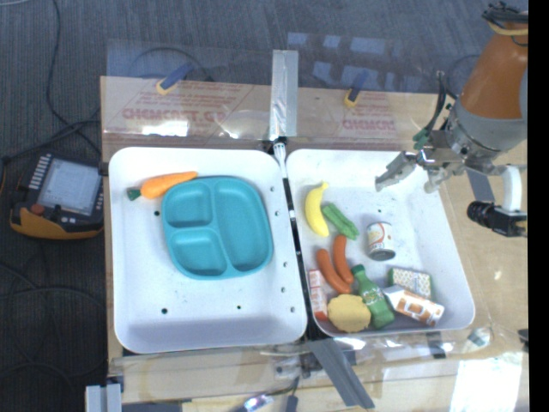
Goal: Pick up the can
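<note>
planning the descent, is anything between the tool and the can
No. In the camera view only bare white bin floor lies between the tool and the can.

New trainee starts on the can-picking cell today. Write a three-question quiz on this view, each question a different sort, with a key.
1. True or false: the can lies in the same bin as the blue divided plate.
2. Which toy rests beside the plate in the left bin? A) banana B) carrot C) green bottle
3. Fill in: the gripper hangs over the far part of the ____ bin.

Key:
1. False. The can is in the right bin, near the banana and sausages.
2. B, the carrot, at the plate's far left corner.
3. Right; it holds nothing.
</note>
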You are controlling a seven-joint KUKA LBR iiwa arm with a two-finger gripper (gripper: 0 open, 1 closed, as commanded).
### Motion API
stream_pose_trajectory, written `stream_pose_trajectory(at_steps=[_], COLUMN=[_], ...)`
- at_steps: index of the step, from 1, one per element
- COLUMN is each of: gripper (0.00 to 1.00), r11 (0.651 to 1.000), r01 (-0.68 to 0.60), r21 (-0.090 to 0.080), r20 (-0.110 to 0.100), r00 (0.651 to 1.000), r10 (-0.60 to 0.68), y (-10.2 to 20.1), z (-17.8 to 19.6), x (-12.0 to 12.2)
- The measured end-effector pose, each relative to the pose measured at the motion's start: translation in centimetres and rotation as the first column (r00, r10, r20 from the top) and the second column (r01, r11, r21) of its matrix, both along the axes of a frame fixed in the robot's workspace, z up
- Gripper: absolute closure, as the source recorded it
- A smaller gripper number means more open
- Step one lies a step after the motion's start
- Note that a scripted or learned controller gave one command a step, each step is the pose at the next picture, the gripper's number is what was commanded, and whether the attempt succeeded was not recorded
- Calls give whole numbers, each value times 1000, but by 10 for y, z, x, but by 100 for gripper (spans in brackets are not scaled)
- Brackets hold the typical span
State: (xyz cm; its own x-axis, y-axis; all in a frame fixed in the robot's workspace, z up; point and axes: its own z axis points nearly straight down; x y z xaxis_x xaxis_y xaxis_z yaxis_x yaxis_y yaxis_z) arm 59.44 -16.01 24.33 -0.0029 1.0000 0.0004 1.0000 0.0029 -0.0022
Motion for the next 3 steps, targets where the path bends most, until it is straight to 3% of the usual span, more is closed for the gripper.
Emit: stream_pose_trajectory(at_steps=[1, 2, 3], gripper=[100, 100, 100], r11=[1000, 964, 966], r01=[-3, 266, 260], r21=[1, -2, -4], r20=[-1, 0, -2], r00=[1000, 964, 966], r10=[3, -266, -260], y=[1, 123, 137], z=[9, 63, 34], x=[1, 16, -40])
